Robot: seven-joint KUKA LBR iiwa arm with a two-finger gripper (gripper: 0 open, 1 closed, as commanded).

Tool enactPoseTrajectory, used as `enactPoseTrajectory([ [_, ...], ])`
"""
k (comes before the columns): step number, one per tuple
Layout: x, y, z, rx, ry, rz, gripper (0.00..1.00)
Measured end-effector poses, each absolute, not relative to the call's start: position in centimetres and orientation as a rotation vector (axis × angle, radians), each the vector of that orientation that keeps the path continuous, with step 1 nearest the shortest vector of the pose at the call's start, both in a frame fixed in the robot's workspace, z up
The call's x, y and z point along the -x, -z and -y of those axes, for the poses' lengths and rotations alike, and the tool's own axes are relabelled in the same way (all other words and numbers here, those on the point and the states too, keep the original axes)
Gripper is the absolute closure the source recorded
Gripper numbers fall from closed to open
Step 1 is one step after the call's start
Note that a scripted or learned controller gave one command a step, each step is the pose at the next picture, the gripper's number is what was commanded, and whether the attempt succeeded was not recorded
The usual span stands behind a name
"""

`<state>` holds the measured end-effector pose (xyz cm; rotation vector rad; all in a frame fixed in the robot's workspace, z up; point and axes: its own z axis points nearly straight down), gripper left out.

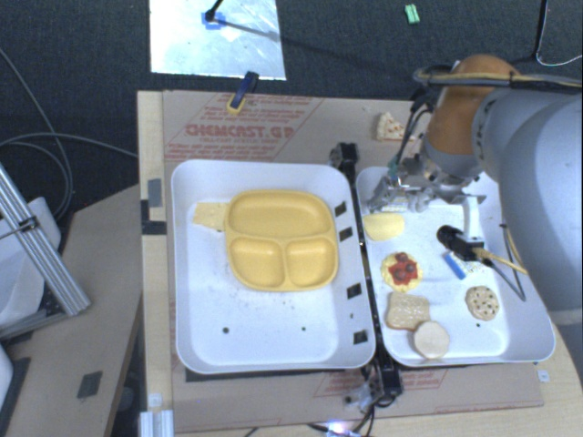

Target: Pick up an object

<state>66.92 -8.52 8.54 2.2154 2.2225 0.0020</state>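
You're bringing the gripper [390, 195] down over the yellow food piece [383, 226] in the right bin [519, 335]; can't tell its opening, nothing visibly held. Center before closing.

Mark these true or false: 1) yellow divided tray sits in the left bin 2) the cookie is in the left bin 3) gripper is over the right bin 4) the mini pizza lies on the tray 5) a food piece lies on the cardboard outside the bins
1) True. The yellow divided tray sits in the left bin.
2) False. The cookie lies in the right bin.
3) True. The gripper is over the right bin's upper left part, near the pale yellow piece.
4) False. The mini pizza lies in the right bin, above the toast piece.
5) True. A wedge piece lies on the cardboard beyond the bins.
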Motion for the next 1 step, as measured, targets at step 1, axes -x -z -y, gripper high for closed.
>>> enactPoseTrajectory([
  [1,-66.85,-8.54,9.05,-2.218,-0.001,-2.220,0.00],
])
